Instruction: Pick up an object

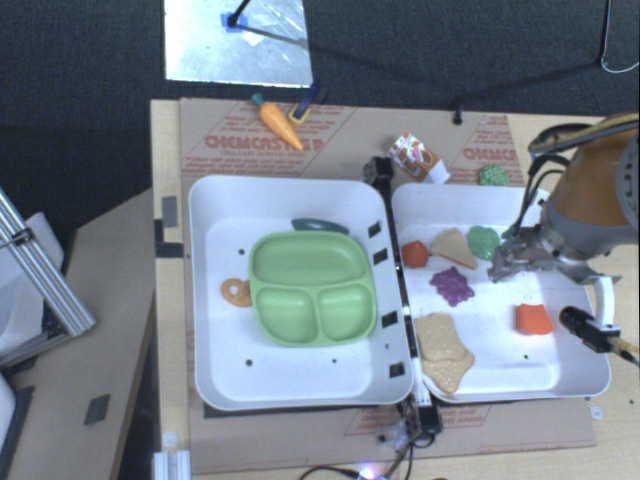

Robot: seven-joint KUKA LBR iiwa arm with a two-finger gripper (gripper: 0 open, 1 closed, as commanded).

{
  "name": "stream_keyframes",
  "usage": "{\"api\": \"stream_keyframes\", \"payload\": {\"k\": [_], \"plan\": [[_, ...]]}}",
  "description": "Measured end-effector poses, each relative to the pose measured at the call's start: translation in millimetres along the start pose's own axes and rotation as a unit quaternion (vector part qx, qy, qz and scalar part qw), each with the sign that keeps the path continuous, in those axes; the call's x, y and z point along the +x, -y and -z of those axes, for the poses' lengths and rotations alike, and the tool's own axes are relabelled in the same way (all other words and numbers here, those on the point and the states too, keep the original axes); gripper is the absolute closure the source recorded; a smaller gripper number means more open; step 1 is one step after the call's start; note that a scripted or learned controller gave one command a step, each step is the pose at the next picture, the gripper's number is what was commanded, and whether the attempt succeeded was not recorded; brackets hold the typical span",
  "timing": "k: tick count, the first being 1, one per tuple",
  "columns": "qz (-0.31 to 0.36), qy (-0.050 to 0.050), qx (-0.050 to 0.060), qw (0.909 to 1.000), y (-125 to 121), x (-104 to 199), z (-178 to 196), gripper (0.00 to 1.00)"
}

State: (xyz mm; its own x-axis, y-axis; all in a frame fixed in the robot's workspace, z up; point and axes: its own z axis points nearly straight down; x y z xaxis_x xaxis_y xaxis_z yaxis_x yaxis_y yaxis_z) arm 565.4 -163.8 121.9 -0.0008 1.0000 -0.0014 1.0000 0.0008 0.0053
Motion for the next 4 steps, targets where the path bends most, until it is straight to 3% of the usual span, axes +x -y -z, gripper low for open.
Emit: {"api": "stream_keyframes", "payload": {"k": [2, 4], "plan": [[0.002, 0.0, -0.001, 1.0, -6.6, -4.8, 98.5, 1.0], [0.004, -0.001, 0.002, 1.0, 2.1, 95.7, 109.0, 1.0]]}}
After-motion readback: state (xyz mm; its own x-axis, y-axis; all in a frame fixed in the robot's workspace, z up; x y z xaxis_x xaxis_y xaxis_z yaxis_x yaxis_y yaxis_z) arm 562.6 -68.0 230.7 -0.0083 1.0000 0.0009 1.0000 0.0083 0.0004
